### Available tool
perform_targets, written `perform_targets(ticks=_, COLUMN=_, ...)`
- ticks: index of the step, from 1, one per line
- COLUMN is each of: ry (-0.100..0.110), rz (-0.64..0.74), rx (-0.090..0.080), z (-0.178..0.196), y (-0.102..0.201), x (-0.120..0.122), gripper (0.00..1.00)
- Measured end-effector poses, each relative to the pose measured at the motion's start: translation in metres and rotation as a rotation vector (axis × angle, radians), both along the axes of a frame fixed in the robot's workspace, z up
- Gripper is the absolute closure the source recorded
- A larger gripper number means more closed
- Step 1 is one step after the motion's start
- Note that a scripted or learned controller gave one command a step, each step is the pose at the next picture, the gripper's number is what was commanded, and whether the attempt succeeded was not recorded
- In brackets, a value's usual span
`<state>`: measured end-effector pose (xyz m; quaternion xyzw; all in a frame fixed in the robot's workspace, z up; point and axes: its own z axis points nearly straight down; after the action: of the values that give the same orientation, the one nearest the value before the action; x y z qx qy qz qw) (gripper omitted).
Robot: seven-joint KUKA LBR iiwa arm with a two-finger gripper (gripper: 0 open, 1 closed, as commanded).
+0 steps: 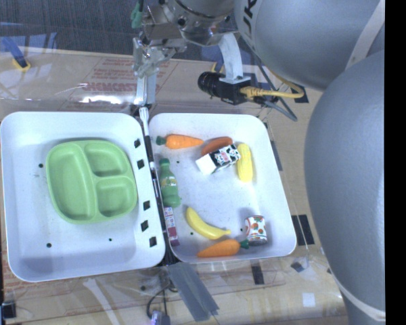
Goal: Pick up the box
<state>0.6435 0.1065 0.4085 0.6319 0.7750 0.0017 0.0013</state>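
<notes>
The box (218, 159) is a small white carton with a black cow-spot print. It lies tilted in the upper middle of the right bin (274, 181), between a reddish-orange vegetable (216, 144) and a yellow corn cob (244, 162). My gripper (144, 97) hangs above the far rim where the two bins meet. It is up and to the left of the box, well apart from it, and nothing is visibly held in it.
The right bin also holds a carrot (183, 141), a green bottle (168, 181), a banana (204, 225), a second carrot (218, 249), a printed can (256, 229) and a small red bottle (169, 225). A green divided plate (93, 179) lies in the left bin (20, 249).
</notes>
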Motion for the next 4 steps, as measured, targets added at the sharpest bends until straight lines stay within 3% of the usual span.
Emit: perform_targets(ticks=4, ry=0.009, rz=0.043, rx=-0.003, z=0.037, y=0.013, x=0.000, gripper=1.00)
